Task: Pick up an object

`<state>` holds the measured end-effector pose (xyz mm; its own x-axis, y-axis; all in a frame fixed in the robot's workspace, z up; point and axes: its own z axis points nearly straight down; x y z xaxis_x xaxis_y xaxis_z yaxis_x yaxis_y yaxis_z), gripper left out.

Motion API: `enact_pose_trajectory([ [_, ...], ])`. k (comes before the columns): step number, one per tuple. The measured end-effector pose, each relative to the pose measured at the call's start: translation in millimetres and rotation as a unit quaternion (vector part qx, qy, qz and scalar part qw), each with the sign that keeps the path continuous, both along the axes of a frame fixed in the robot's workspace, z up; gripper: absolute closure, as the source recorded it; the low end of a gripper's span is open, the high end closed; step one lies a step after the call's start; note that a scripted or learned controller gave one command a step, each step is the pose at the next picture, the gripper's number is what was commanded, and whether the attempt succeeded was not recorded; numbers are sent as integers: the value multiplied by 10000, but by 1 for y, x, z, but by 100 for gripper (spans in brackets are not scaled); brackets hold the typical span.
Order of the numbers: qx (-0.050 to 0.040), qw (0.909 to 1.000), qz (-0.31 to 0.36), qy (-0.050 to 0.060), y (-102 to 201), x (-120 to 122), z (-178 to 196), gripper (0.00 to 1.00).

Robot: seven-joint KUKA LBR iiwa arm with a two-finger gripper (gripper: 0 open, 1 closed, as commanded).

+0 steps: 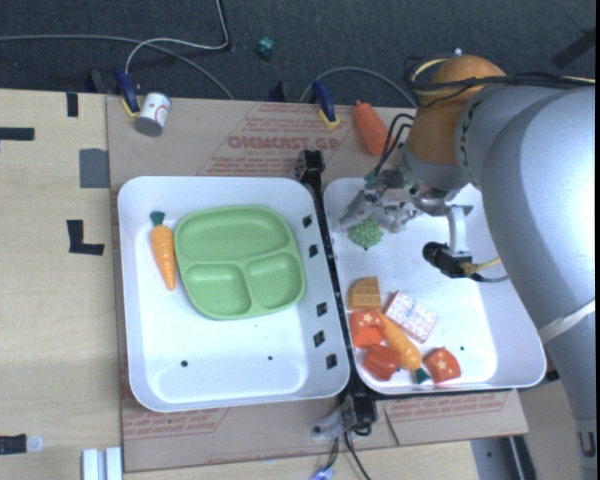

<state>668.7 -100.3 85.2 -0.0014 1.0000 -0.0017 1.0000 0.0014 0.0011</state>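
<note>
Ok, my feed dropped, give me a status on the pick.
Gripper low in right bin, over green broccoli-like toy. Grasp unconfirmed. Other toys clustered at the bin's near end, apart from it.

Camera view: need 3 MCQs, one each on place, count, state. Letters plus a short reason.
1. Where does the green tray lie?
A. left bin
B. right bin
C. on the cardboard

2. How many compartments has the tray?
A. two
B. three
C. five

3. Where is the gripper?
A. over the left bin
B. over the right bin's far end, by the green toy
C. off the bench

Answers:
1 A: it lies in the left bin, beside the carrot.
2 B: one wide, two small.
3 B: it hangs just above the green toy in the right bin.
</note>
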Motion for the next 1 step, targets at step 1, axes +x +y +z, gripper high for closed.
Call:
enact_pose_trajectory([
  [1,0,10000,2,0,-3,0,0,0],
])
